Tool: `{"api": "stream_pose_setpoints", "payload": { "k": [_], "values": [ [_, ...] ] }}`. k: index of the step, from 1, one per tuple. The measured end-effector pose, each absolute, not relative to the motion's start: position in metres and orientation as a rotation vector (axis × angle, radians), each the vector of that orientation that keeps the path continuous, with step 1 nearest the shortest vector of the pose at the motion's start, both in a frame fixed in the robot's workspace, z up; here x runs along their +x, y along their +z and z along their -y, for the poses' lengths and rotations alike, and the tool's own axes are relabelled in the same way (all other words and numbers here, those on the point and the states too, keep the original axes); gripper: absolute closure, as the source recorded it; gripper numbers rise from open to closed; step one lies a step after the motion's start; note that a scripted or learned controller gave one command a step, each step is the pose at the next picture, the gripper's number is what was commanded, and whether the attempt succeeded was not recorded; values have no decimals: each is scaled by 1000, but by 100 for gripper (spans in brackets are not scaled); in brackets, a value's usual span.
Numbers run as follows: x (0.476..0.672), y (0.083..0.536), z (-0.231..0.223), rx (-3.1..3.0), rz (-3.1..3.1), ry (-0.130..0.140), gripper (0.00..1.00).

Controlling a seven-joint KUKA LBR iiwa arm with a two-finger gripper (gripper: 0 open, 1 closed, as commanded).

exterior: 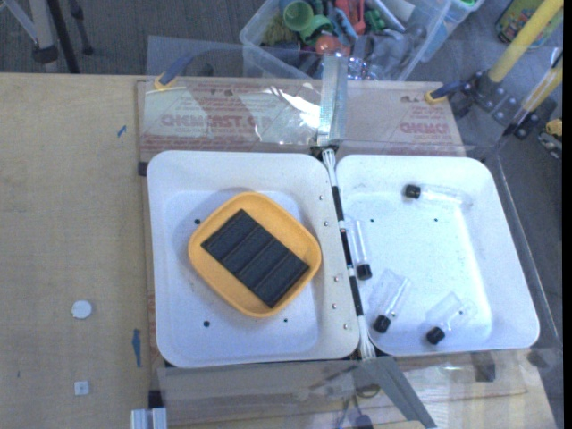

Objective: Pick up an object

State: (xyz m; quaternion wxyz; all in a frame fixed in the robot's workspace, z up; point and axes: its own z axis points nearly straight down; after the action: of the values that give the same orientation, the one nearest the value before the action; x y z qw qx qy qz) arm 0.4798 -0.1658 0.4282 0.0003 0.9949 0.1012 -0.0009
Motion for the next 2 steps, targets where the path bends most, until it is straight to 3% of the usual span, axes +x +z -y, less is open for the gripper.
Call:
{"api": "stream_pose_setpoints", "payload": {
  "k": [1, 2],
  "values": [
    [481, 274, 188, 3128, -314, -6, 100],
    [480, 389, 222, 3126, -318, -3, 100]
  ]
}}
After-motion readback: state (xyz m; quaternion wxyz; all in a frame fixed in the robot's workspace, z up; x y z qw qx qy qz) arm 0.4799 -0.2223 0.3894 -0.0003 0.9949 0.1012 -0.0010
